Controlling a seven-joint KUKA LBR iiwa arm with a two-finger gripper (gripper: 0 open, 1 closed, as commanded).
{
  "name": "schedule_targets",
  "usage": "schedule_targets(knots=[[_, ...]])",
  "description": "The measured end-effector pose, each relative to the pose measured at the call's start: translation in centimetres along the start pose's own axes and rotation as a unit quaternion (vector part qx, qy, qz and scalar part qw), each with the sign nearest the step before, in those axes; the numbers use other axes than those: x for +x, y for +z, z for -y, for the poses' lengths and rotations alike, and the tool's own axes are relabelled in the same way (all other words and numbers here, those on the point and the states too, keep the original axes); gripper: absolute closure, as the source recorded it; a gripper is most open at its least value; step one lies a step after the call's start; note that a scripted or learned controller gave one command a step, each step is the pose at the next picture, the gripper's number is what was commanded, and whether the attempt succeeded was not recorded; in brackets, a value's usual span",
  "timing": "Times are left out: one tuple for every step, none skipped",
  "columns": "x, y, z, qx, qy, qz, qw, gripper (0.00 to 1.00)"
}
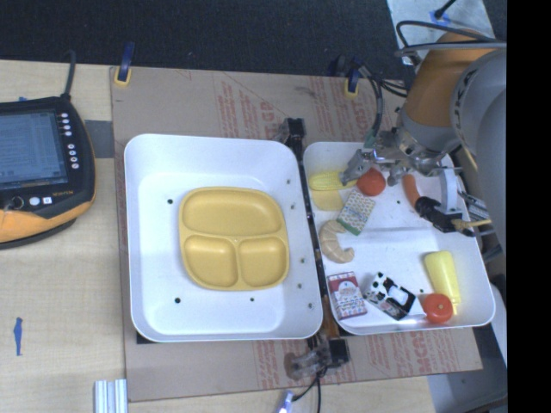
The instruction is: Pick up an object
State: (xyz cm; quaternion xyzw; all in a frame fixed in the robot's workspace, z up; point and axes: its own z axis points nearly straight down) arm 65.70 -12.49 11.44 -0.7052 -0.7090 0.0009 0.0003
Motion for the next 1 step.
schedule_targets(knots=[[-0.25,-1.26,0.13,0.006,-0.001,0.0,1.0,1.0]])
